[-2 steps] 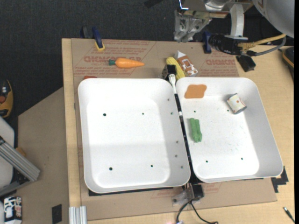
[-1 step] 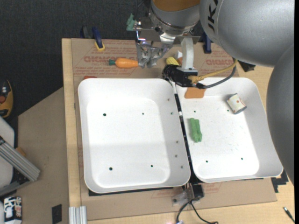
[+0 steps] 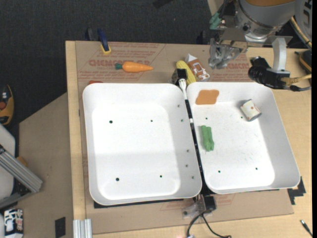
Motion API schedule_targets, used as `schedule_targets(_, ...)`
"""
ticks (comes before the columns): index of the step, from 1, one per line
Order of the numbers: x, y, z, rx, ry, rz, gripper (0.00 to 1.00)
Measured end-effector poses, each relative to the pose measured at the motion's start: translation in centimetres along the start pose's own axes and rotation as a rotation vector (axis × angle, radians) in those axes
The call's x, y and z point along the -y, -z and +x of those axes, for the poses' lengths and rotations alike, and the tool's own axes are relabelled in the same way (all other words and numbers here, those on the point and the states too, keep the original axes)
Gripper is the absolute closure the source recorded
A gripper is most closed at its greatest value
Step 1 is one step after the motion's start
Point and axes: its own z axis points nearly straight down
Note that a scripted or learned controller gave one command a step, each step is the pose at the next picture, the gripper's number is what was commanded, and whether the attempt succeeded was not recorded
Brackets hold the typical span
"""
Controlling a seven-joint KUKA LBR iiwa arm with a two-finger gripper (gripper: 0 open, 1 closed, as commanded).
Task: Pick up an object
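Below and just left of my gripper (image 3: 221, 59), inside the right bin (image 3: 277, 148), lies the orange flat piece (image 3: 207, 97), soft-edged and matte like a sponge; I'd judge it the closest candidate. Further below sits a green knobbly block (image 3: 207, 137), and to the gripper's lower right a small grey-white cylinder (image 3: 250, 109), smooth and likely to roll. I cannot tell whether the fingers are apart or together; nothing hangs between them. My worry: the gripper hovers over the cardboard beyond the bin's far rim, so a straight descent would miss. The thin orange piece offers little height to pinch.
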Motion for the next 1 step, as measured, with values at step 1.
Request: schedule_targets(1, 3.27, -7.08, 5.90, -0.007, 0.020, 0.011, 1.00)
